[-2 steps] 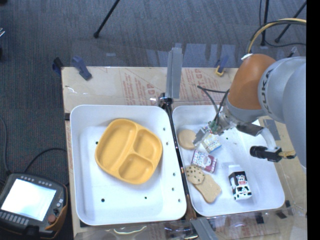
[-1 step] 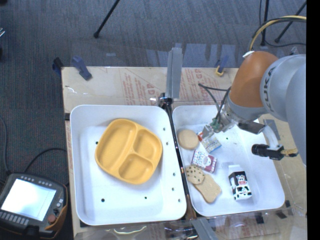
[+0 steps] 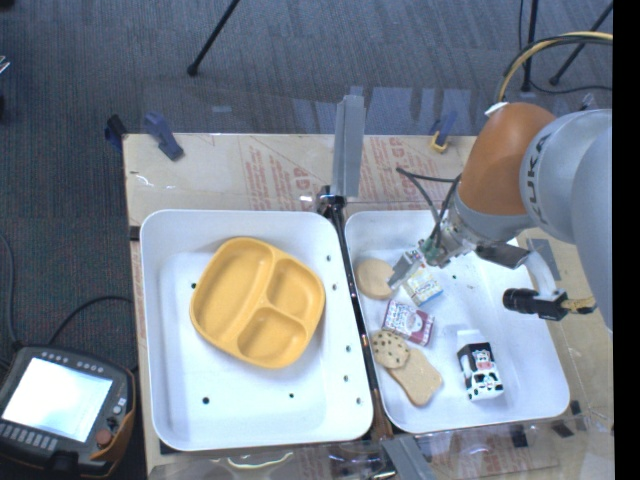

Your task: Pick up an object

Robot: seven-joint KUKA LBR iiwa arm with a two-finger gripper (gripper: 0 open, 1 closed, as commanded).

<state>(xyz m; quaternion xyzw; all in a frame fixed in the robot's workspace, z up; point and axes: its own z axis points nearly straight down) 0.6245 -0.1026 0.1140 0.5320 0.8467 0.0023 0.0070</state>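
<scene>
camera view: end effector [image 3: 420, 263] hung low in the right bin [image 3: 530, 383], over a small white packet [image 3: 426, 288]; couldn't tell if it was open or closed. nearby lay a round cookie [image 3: 374, 278], red packet [image 3: 408, 322], chip cookie [image 3: 389, 348], toast [image 3: 419, 376], milk carton [image 3: 481, 370]. yellow plate [image 3: 258, 301] sat in the left bin [image 3: 170, 408].

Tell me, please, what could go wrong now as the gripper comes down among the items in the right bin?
The two-finger gripper hangs over a small white packet crowded by a round tan cookie and a red-and-white wrapper. It might catch two items or push the packet aside. The cookie may crack if pinched.
</scene>
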